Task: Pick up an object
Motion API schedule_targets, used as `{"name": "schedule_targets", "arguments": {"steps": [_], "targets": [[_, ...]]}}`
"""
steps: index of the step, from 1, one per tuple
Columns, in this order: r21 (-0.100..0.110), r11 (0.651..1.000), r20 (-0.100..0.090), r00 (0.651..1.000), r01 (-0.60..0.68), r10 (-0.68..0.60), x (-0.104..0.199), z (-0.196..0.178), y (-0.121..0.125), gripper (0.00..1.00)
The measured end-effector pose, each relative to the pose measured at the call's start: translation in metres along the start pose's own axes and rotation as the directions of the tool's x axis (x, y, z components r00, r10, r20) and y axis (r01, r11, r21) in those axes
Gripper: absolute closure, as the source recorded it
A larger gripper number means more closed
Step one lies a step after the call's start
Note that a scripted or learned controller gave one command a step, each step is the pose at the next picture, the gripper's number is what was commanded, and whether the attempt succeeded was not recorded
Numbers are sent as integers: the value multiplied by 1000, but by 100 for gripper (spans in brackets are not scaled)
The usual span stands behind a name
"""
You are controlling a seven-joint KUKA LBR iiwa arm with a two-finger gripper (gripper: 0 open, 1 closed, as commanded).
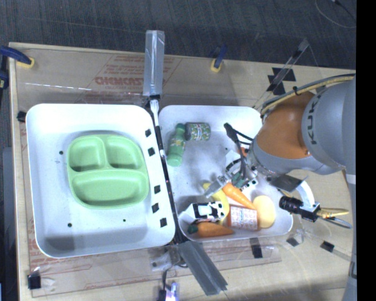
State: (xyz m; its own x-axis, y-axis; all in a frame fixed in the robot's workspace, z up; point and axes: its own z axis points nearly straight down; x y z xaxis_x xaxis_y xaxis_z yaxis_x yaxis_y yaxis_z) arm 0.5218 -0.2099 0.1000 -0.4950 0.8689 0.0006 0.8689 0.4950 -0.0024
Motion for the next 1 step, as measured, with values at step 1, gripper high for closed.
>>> {"name": "schedule_targets", "arguments": {"steps": [1], "targets": [[-1,1000,3,1000,4,-4,-1,-10,1,100]]}}
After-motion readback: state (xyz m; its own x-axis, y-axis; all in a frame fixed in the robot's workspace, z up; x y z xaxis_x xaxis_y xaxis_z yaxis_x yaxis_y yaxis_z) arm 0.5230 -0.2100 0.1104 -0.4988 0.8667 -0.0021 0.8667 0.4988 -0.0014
